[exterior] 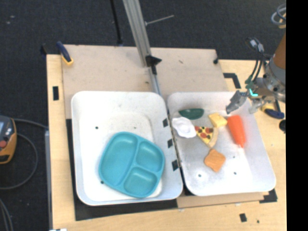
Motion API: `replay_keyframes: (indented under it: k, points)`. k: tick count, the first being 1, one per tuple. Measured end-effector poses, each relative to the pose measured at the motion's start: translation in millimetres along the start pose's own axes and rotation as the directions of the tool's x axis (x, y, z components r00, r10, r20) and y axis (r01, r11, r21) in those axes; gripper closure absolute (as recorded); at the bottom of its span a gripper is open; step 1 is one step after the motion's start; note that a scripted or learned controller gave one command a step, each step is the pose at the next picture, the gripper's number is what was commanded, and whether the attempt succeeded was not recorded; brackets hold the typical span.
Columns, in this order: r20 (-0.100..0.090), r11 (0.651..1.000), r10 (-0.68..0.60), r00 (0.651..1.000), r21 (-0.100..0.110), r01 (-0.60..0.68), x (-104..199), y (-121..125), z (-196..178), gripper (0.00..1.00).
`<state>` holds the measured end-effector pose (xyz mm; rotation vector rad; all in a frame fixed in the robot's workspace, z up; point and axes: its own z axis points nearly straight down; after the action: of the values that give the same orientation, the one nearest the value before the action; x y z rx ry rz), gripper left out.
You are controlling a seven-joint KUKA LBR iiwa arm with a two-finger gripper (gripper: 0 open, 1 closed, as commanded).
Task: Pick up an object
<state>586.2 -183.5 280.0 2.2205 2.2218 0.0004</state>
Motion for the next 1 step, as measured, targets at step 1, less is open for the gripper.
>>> replay_keyframes:
  k: [1]
  points:
    - [0.000,1.000,0.000,1.000,-0.001,0.000,0.0,0.3,-0.6,0.00]
